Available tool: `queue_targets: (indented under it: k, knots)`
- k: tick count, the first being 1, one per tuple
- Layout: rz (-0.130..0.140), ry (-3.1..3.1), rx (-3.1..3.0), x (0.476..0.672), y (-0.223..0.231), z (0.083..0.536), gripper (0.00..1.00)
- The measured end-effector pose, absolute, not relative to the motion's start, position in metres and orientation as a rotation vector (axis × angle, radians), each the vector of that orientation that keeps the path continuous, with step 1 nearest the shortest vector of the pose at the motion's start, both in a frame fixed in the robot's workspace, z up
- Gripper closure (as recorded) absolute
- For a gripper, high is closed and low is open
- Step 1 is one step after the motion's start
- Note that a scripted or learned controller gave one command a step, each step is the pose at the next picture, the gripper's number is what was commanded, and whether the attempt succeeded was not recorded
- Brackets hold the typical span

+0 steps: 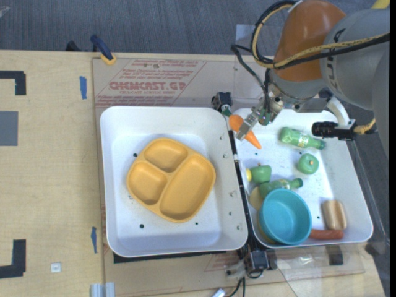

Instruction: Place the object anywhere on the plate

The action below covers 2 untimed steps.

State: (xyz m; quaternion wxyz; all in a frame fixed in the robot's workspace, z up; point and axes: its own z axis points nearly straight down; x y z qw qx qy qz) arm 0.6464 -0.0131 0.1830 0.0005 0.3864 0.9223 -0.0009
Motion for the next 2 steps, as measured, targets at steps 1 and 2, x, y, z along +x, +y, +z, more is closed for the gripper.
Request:
queue_targets:
  k: [1,2]
  knots:
    - [0.002,2.9,1.218,0.5983,0.0476,0.1902,1.0]
    - [-0.002,2.896,1.225,0.5986,0.0437,0.1899,0.0]
